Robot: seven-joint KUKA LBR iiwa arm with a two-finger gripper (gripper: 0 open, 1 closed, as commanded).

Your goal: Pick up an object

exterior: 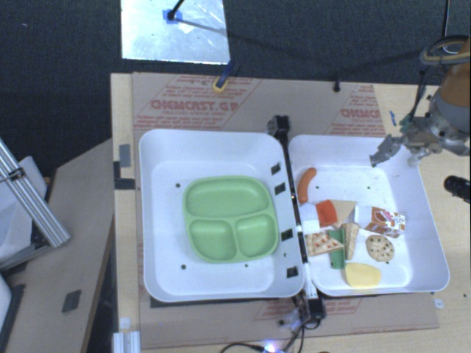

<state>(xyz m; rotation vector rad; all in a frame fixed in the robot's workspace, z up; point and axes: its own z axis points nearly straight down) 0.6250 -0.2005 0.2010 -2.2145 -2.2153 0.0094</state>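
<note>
Two white bins on the table (353, 98), green divided plate (230, 218) in left bin, toy foods in right, gripper (396, 153) above right bin's far corner, fingers spread, holding nothing.

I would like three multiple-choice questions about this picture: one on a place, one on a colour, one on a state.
1. Where does the green tray lie?
A. in the left bin
B. in the right bin
C. on the bare bench

2. What colour is the sausage near the divider?
A. blue
B. orange-red
C. white

3. How does the gripper stand?
A. pressed on the cookie
B. inside the green tray
C. above the far right corner of the right bin, holding nothing

Key: 1 A, the tray fills the middle of the left bin. 2 B, it shows orange-red. 3 C, it hangs over the right bin, apart from the cookie and other food.
</note>
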